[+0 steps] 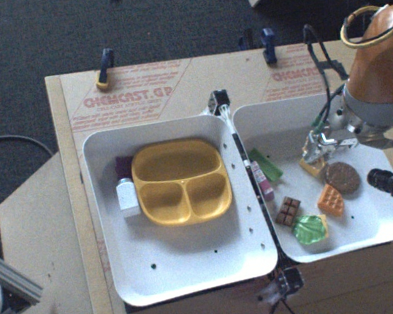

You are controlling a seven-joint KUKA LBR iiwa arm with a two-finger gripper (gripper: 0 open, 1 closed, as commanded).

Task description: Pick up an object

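Observation:
My gripper (317, 150) hangs low over the right bin (384, 222), near its middle. Directly under it lies a small tan piece (309, 167), partly covered by the gripper. Close by in the same bin are a round brown cookie (342, 177), an orange waffle piece (330, 200), a brown chocolate bar (288, 211), a round green item (310, 230), a flat green piece (265, 165) and a pink stick (262, 181) along the divider. From this angle I cannot make out anything held.
The left bin (125, 267) holds a yellow divided plate (181, 181), a small white bottle (127, 196) and a dark purple item (124, 164) behind it. A black part of the arm (391, 184) juts over the right bin's right side. Clamps (103, 69) grip the board's far edge.

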